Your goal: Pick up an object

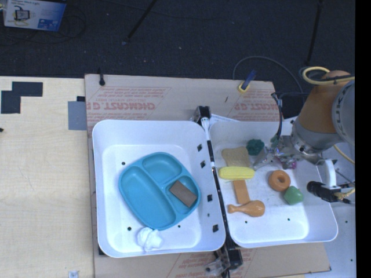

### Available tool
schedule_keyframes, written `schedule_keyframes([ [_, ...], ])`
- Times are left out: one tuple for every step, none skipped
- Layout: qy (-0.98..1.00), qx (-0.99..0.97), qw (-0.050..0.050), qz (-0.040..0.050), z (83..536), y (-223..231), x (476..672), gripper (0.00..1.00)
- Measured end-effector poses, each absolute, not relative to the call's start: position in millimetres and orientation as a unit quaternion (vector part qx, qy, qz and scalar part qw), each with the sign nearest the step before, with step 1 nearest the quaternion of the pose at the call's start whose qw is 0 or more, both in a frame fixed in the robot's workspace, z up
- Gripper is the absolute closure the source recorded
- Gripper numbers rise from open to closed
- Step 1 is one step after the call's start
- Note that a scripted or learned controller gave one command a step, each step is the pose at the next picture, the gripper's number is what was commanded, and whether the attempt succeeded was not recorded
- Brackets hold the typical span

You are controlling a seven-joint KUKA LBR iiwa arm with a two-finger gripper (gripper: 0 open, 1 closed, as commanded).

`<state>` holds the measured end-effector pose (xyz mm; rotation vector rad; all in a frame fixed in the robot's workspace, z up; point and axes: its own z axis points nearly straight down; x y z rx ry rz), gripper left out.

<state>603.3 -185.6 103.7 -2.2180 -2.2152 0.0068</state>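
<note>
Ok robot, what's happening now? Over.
Gripper low in right bin, between green ball and donut. Nothing seen held. Corn close by.

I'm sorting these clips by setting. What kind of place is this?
Likely a robotics lab's grasping bench: two white bins side by side on cardboard, toy food like a yellow corn cob and a donut, and a robot arm reaching in.

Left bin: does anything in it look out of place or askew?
The blue divided plate sits skewed in the left bin, with a brown block in one compartment. A crumpled white wad lies loose below the plate.
</note>
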Motion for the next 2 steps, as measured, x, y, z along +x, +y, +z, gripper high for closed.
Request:
schedule_keyframes([
  [-0.707, -0.707, 0.001, -0.0006, 87, -185, 566.8, 0.00],
  [-0.706, -0.708, -0.001, -0.0003, 87, -166, 547.9, 0.00],
])
